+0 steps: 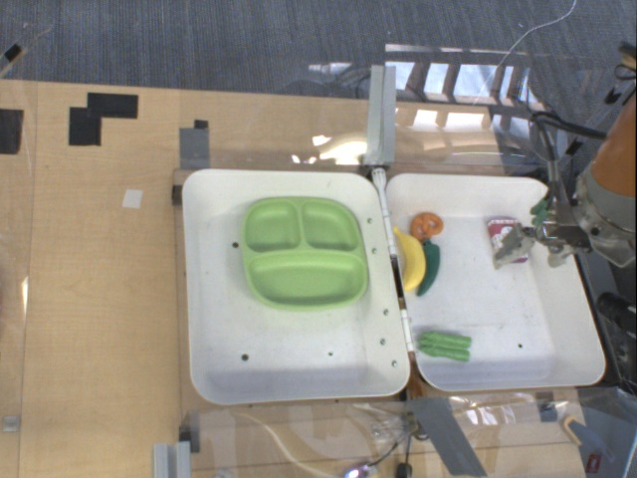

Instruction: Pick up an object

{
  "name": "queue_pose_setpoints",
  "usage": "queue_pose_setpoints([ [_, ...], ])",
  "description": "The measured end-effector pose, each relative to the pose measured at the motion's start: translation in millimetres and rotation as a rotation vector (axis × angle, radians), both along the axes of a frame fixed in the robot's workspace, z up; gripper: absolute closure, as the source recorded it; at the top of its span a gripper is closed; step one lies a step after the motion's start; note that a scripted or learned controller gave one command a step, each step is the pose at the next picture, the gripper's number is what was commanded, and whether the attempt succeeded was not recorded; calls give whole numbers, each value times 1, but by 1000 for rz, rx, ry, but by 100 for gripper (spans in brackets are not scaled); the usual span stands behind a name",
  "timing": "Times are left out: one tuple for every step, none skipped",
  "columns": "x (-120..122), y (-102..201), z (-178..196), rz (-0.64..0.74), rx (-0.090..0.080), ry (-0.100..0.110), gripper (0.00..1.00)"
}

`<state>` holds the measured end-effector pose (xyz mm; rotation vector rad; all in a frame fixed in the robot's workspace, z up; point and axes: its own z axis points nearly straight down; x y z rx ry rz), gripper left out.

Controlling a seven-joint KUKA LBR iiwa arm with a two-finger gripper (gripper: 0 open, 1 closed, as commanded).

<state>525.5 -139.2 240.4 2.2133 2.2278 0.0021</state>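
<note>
Here gripper (510,246) beside red packet (501,230); grip state unclear; packet's long axis unclear.

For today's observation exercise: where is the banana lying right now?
The banana lies in the right bin, against its left wall, just below the orange fruit and beside a dark green item.

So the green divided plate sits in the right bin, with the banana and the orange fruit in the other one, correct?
Not quite: the camera view shows the green divided plate in the left bin. The banana and orange fruit lie in the right bin.
</note>
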Motion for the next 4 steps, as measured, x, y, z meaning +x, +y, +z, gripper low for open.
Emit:
queue_pose_setpoints([
  [61, -20, -54, 162, -1, -1, 0],
  [111, -66, -106, 167, -2, -2, 0],
  [117, -66, -152, 116, -3, -8, 0],
  [120, -64, -139, 122, -4, -15, 100],
])
